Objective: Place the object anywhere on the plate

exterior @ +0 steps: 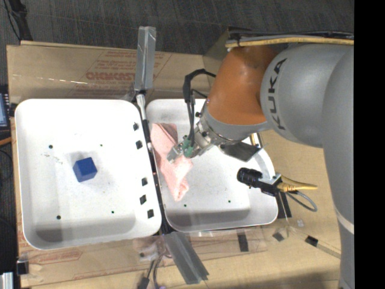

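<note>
Partly hidden: the arm (283,95) covers the right bin's (210,217) far corner. The gripper (180,153) sits low at the cloth (175,176) (spread or pinching, cannot tell from here). One pink cloth, crumpled along that bin's left wall. One blue cube (85,168), in the left bin (36,179). Two bins, side by side.

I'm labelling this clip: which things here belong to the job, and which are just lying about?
Job, likely: claw; pink cloth beneath it, in the right bin.
Lying about: blue cube, alone in the left bin.
</note>
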`<control>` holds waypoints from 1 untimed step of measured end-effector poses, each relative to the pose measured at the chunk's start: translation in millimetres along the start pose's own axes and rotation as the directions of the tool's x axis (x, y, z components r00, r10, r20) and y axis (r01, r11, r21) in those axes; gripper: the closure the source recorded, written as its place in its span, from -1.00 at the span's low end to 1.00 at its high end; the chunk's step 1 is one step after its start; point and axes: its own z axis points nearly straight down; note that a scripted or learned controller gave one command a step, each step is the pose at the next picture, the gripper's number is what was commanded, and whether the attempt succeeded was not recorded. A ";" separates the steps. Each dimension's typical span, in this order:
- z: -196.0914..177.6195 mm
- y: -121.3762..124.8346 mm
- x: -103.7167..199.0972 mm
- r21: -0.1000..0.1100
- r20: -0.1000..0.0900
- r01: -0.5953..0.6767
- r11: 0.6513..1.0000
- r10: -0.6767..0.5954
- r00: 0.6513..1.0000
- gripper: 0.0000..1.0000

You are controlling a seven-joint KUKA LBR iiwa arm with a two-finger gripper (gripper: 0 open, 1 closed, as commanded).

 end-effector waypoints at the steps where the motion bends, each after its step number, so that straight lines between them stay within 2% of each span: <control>1: -8.5 36.3 39.6 0.001 0.000 0.392 0.920 -0.392 0.920 1.00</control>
